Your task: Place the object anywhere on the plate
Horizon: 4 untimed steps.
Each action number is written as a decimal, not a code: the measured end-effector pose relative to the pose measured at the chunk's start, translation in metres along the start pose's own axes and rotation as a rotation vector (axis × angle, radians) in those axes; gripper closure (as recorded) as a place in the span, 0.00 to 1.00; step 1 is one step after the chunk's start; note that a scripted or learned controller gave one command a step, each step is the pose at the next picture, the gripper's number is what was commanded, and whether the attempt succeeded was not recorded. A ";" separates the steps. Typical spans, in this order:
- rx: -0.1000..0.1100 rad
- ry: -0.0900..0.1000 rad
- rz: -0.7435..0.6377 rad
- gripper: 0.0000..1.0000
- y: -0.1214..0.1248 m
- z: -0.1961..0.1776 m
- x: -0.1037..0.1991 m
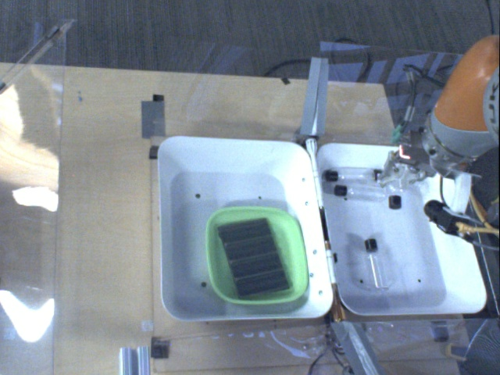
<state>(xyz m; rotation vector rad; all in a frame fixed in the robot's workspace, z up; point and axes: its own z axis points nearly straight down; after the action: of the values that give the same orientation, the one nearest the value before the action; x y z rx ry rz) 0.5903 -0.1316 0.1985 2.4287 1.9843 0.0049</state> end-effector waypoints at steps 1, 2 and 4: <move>0.003 0.002 -0.078 1.00 -0.040 0.032 0.022; 0.000 0.003 -0.302 1.00 -0.060 0.013 0.077; 0.001 0.003 -0.580 1.00 -0.096 0.008 0.130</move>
<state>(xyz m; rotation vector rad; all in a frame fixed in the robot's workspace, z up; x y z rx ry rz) 0.5217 0.0149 0.1902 1.7607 2.5974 0.0051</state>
